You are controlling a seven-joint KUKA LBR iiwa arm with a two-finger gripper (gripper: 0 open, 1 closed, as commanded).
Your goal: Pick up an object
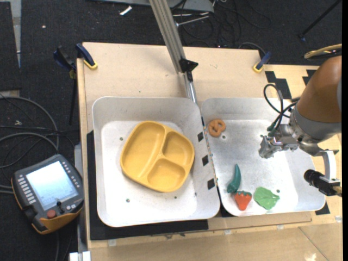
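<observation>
Camera view: tool (pixel 266 148) hangs over right bin (pixel 304 197), grip state unclear; no legible writing on yellow tray (pixel 157 156)

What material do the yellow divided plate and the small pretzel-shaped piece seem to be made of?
The yellow divided plate looks like moulded plastic: one even colour, rounded compartment walls, a soft sheen. The pretzel-shaped piece, in the right bin, is orange-brown and matte; it is probably a plastic or rubber toy, but it is too small to tell.
</observation>
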